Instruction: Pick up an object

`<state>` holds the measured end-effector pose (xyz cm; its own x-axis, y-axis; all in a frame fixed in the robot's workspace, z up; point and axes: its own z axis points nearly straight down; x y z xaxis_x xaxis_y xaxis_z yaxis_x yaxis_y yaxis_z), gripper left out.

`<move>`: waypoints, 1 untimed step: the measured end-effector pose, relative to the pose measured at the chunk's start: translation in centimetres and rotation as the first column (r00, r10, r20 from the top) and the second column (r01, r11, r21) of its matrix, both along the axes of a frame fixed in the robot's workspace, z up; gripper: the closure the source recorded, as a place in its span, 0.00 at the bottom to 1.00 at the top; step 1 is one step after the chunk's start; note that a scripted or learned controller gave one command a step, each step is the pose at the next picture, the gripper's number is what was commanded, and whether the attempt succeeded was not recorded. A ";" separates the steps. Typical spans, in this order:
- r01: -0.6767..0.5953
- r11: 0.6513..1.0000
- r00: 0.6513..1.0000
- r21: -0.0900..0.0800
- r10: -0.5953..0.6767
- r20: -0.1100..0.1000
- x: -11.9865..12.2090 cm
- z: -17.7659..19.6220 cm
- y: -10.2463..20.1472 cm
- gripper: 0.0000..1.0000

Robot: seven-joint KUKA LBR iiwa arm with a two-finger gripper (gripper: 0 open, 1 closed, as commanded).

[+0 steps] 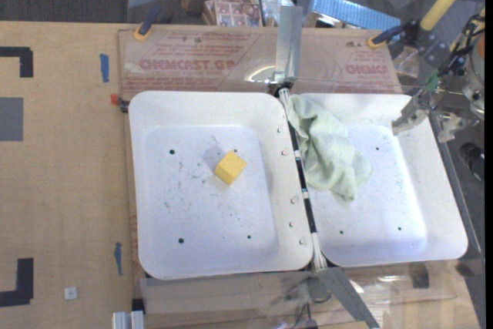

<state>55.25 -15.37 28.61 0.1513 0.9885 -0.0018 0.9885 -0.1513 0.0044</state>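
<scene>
A small yellow block (229,167) lies in the left bin (154,243), a little above the middle of its floor and resting directly on the white surface. It reads as a squat cube turned at an angle to the bin's edges, so that one corner points down the view; its top face is a bright, even yellow and the sides that show are a shade darker. Nothing touches it. The bin floor around it is speckled with dark scuffs and a few small dark dots. In the right bin (431,243) a pale green cloth (327,152) lies crumpled along the left side — its upper end is draped over the rim where the two bins meet, and the rest spreads down and toward the bin's middle in soft folds. The gripper (406,122) hangs over the upper right corner of the right bin, well apart from both the cloth and the block; its fingers blur together against the bin, and open or closed cannot be told.
</scene>
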 end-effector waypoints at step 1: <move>-0.273 0.962 0.962 0.004 0.273 -0.005 -7.3 -6.3 -0.4 0.00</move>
